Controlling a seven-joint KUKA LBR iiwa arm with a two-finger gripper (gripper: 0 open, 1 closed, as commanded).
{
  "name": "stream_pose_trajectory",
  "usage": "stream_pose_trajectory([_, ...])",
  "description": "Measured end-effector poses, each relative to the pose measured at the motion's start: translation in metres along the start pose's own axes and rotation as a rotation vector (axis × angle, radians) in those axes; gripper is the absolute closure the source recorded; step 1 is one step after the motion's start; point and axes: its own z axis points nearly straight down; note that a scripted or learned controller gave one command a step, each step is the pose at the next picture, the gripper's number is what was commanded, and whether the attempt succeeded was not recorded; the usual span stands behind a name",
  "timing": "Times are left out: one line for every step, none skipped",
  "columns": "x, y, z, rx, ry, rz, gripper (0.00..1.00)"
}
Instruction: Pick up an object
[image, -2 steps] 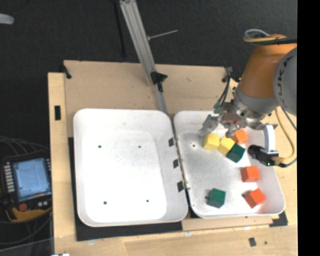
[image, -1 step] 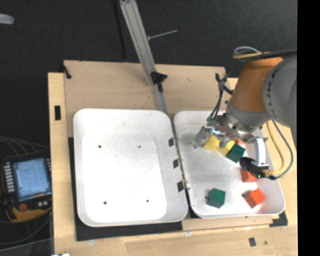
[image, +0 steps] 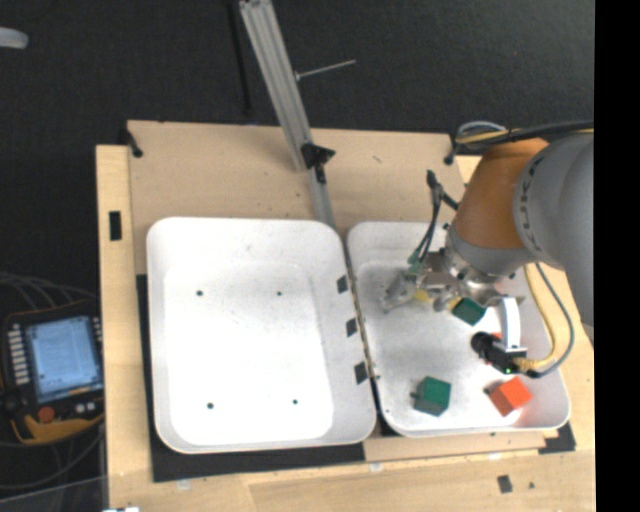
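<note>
Grey arm with an orange band comes in from the right of the camera view and bends down over the right bin. The claw sits low in the upper half of that bin, pointing left toward the divider between the bins. Whether it is wide or narrow, cannot tell: the wrist body and cabling blur that spot, and nothing is visibly held.

Just right of the claw, tucked against the wrist hardware, a small dark green block; contact with the arm unclear. Below the claw and slightly right, well apart, a green block lies on the bin floor. Further right and below, near the bin's lower right corner, an orange block. A black connector with cable hangs between wrist and orange block, partly over the bin.

Left of the claw, the left bin, white with a few dark specks. Above and left of the claw, a grey metal pole slants up off the tan wood worktop. Far left, off the worktop, a handheld pendant with lit screen.
</note>
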Motion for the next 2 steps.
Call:
stream_pose_trajectory([0.001,0.002,-0.014,-0.008,0.002,0.007,1.00])
stream_pose_trajectory([-0.008,0.007,-0.061,-0.011,0.001,0.007,1.00])
